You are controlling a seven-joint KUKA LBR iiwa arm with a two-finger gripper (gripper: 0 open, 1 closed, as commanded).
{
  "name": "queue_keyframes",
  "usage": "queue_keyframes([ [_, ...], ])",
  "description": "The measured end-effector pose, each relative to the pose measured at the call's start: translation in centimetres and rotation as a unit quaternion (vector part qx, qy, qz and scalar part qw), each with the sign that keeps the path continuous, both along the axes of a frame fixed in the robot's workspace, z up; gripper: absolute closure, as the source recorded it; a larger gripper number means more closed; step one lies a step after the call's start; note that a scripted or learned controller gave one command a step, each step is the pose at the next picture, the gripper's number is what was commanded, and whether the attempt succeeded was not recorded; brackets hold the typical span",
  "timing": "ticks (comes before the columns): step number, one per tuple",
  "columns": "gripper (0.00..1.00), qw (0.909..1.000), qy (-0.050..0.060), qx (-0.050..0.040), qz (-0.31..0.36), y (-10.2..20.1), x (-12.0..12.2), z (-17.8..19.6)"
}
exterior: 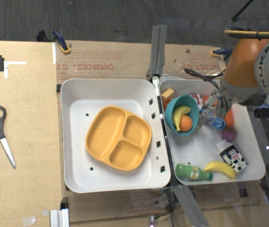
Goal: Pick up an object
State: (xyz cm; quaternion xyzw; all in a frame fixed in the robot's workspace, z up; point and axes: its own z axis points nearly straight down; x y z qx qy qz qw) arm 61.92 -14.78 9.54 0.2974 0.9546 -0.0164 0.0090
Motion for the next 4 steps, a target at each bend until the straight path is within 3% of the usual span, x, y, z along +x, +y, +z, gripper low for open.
queue_keyframes([
  [1,0.00,0.9988,-0.004,0.0003,-0.050,0.1,0.1,0.1],
  [2,0.00,0.9959,0.001,0.0162,-0.089,4.3,2.5,-0.2],
  [3,1.00,0.9961,0.003,0.0160,-0.087,4.4,2.5,0.7],
  [4,1.00,0.9958,0.001,0.0186,-0.090,14.6,-0.7,12.1],
])
